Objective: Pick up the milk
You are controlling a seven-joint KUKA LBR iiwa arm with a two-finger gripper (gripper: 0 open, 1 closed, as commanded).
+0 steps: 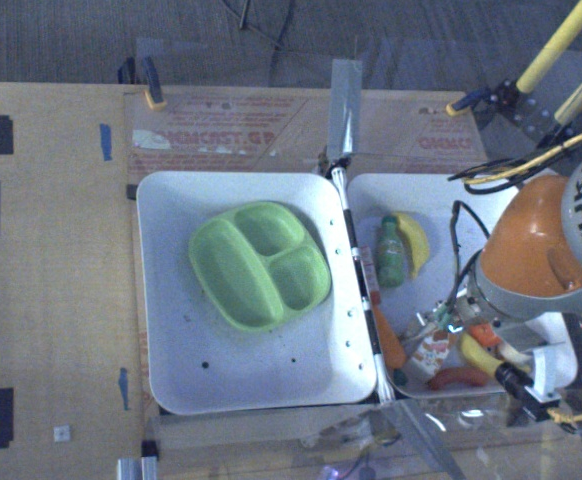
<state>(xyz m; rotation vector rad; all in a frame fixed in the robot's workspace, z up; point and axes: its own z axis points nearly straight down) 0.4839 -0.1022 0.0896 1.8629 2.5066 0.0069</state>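
Milk (433, 351), one small carton with a white and red printed face, lies among the clutter near the front of the right bin (463, 193), just below the gripper (445, 318). The gripper's metal tip hangs right over the carton, under the arm's (531, 248) rounded orange band; whether its fingers are spread or closed cannot be made out, and nothing can be seen clamped between them.

Two shallow white bins sit side by side, smooth-walled with rounded corners. The left bin (171, 298) holds one green plate (260, 264), glossy plastic, split into three compartments. In the right bin there is one green bottle (391, 253) lying next to one yellow banana (417, 240), one orange carrot (388, 340) along the left wall, and a red item (458, 378) beside a yellow-orange one (483, 351) near the carton.
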